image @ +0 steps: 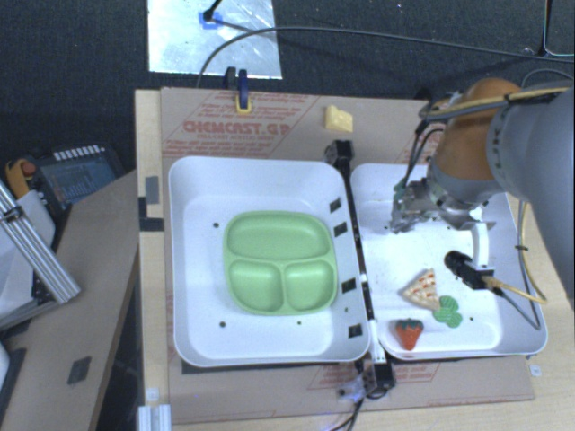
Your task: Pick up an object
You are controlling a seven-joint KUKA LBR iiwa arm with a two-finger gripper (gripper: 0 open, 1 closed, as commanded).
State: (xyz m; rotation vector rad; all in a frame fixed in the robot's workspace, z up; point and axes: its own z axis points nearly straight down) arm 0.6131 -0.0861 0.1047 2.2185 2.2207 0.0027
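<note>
- Right of the green plate [274, 263], across the divider in the neighbouring white bin [517, 339], we see three small toy foods lying free: a pizza slice [420, 288], a strawberry [409, 332] and a green leafy piece [447, 312].
- Farther from the plate's near edge, toward the back of that same bin, the grey arm [521, 142] reaches in with its jaws low over bare bin floor. We cannot tell whether the jaws are open or closed, and nothing shows between them.
- We judge the task barely begun, with no object lifted; approach, grip and lift all remain.
- The pizza slice lies nearest the jaws, flat, its long axis slanting away from the plate toward the bin's back. The narrow tip seems to point that way, though we cannot be sure.
- The strawberry sits nearest the plate's front corner, leaf cap toward the back.
</note>
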